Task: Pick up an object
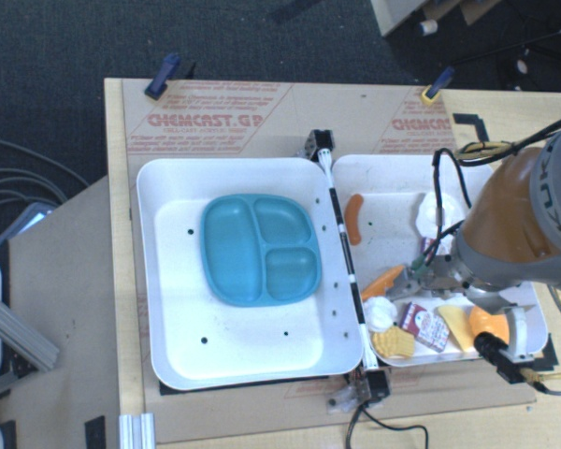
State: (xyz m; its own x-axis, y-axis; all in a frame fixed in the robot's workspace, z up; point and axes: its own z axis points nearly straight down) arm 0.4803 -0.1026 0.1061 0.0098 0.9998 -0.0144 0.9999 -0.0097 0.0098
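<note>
My gripper (419,271) reaches low into the right bin (393,171), just to the right of an orange carrot-like piece (383,281). The wrist hides what lies under it. Close to the gripper's front lie a white round item (380,313), a tan cracker (393,343), a red and white packet (423,325), a yellow cheese wedge (456,325) and an orange piece (491,325). An orange sausage (353,219) lies near the bin's left wall. A white object (428,215) sits behind the arm.
The left bin (168,251) holds a teal divided plate (260,248). A black divider rail (338,241) runs between the bins. The arm's orange band (514,209) covers the right bin's right side. Blue and yellow clamps hold the board's far edge.
</note>
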